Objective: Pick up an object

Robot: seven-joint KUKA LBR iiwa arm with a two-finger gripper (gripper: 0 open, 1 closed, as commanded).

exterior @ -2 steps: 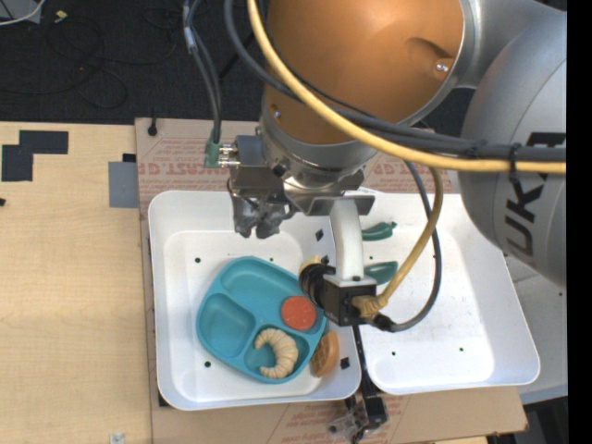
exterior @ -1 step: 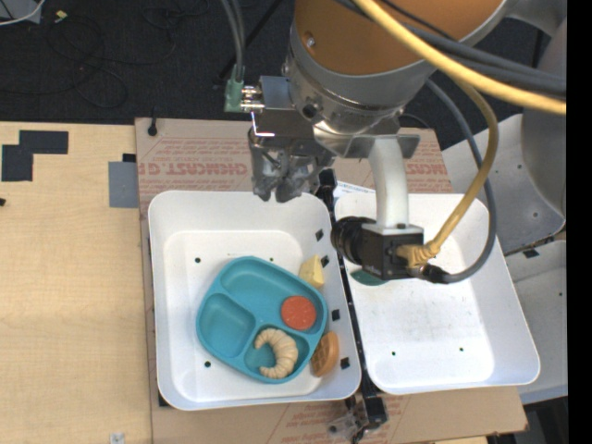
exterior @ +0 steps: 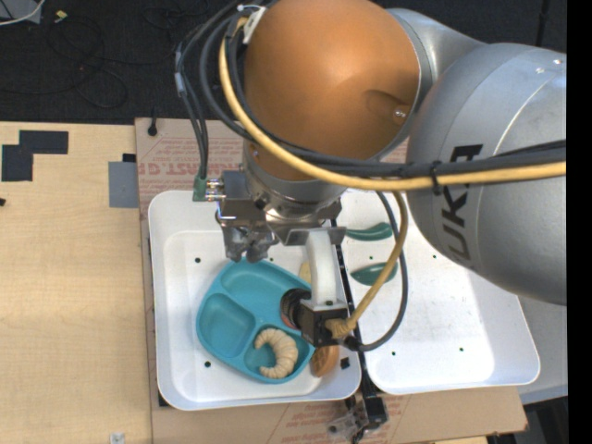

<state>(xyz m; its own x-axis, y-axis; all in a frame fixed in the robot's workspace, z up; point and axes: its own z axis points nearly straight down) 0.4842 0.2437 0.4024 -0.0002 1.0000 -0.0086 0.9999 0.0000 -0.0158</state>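
Note:
A teal divided plate (exterior: 231, 317) lies in the left bin (exterior: 176, 248). A pale curved ridged piece (exterior: 276, 352) rests in the plate's near compartment. My gripper (exterior: 251, 245) hangs over the plate's far edge, under the big orange and grey wrist. A brown rounded object (exterior: 324, 360) sits at the plate's right end, by the wall between the bins. A small yellowish thing (exterior: 305, 272) peeks out beside the pale bracket.
Two teal pieces lie in the right bin (exterior: 462, 340), one (exterior: 374, 232) near its far left side and one (exterior: 371, 271) just in front of it. The arm hides much of both bins' far parts. A bare wooden bench (exterior: 65, 294) stretches left.

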